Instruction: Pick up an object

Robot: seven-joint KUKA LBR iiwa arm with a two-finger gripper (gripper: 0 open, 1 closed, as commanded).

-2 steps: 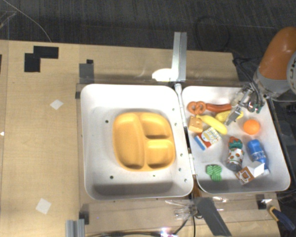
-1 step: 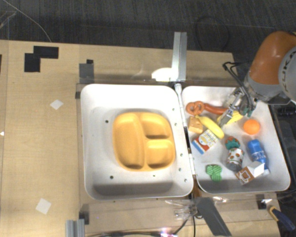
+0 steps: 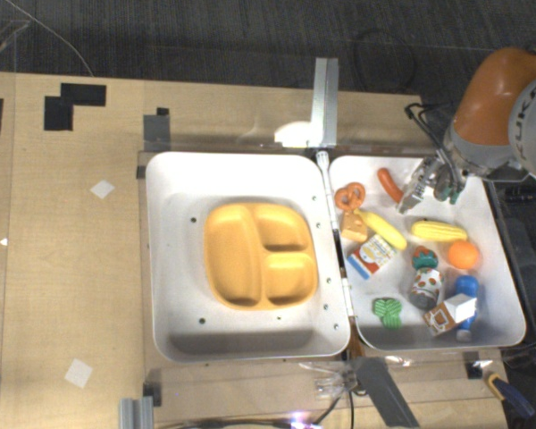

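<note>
Nearest the camera, a carton [image 3: 447,314] is noted in the right bin [image 3: 515,329]. Left to right: sausage [image 3: 389,185], lying lengthwise up-bin, just left of the claw [image 3: 426,189]; corn [image 3: 439,231] below it. Claw appears slightly open, nothing seen held. Fingertips are blurred.

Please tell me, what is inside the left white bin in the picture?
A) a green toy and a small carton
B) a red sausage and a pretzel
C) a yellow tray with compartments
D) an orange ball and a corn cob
C: the left bin holds the yellow tray with compartments, while the small toys, such as the corn cob and the orange ball, lie in the right bin.
</note>
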